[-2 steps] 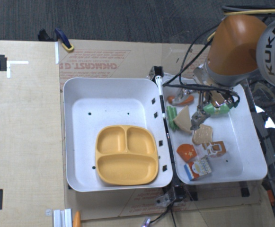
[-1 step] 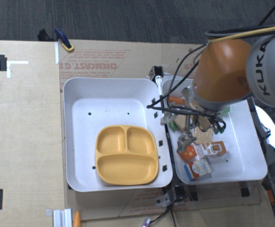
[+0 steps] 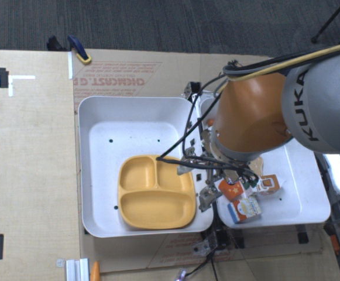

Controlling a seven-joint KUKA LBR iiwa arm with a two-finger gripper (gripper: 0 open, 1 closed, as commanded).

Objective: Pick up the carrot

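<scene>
Carefully, we should centre the gripper (image 3: 228, 183), its opening impossible to tell, over the orange item (image 3: 228, 189) in the lower-right bin (image 3: 301, 206) before descending.

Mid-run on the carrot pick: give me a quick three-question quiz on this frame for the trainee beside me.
1. True or false: the yellow divided plate lies in the left bin.
2. Which bin does the end effector hang over? A) the middle of the left bin B) the right bin's near-left part, by the wall between the bins C) neither bin
3. Fill in: the band on the arm above the wrist is ____.

Key: 1 true. 2 B. 3 orange. The orange item beside the small carton may be the carrot; the arm covers part of it, so I cannot be sure.
</scene>
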